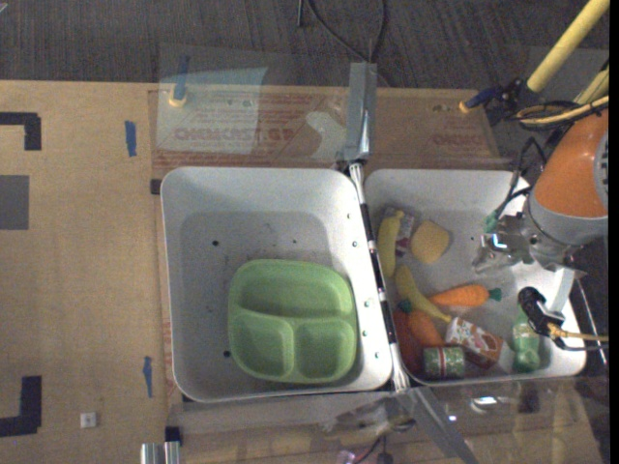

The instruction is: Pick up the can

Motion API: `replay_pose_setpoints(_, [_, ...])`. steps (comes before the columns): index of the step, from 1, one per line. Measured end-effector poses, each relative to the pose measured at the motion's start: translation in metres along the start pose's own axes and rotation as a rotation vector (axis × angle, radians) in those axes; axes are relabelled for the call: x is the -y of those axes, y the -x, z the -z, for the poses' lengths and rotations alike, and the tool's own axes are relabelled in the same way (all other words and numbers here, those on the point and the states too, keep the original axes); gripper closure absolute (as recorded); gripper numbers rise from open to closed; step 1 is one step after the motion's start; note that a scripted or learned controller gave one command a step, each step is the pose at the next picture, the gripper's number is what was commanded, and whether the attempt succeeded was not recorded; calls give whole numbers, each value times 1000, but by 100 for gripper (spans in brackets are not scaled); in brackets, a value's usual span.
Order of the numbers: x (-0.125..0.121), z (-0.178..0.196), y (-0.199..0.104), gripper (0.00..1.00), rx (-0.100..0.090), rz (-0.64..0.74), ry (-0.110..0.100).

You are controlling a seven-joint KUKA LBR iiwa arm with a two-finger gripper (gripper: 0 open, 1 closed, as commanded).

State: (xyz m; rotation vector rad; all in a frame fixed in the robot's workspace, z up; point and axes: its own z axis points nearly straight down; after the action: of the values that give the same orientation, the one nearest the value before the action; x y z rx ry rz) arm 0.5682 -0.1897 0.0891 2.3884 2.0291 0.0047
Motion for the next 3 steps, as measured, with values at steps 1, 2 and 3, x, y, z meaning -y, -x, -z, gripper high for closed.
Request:
replay_pose_setpoints(1, [65, 50, 36, 100, -5, 296, -8])
replay_pose_setpoints(2, [83, 182, 31, 100, -2, 362, -4])
replay_pose_setpoints(3, [80, 347, 38, 100, -1, 363, -4])
